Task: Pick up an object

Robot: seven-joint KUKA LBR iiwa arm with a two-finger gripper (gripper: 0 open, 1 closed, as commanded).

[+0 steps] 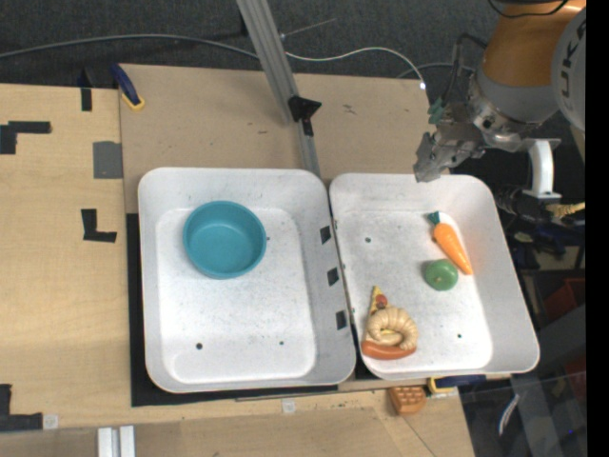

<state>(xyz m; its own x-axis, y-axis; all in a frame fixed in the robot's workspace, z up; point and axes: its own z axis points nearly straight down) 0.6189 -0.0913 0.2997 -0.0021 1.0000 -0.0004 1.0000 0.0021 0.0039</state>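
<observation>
The wooden bench (57, 284) carries two shallow white plastic bins side by side, and I take the right white bin (476, 336) as the landmark for all places. The left white bin (238, 350) touches its left edge and holds a round teal plastic bowl (225, 239) in its far left part. The grey arm with the orange band (533, 36) reaches in above the far right corner of the right bin, and its two-finger gripper (430, 165) hangs over the far rim of that bin; whether the fingers are apart or together, I cannot tell, and nothing is seen between them. Inside the right bin, a curled beige toy shrimp on a red base (390, 332) lies near the front edge, an orange plastic carrot (452, 245) lies near the right side, and a small green round toy (440, 275) sits just beside the carrot, toward the front.
</observation>
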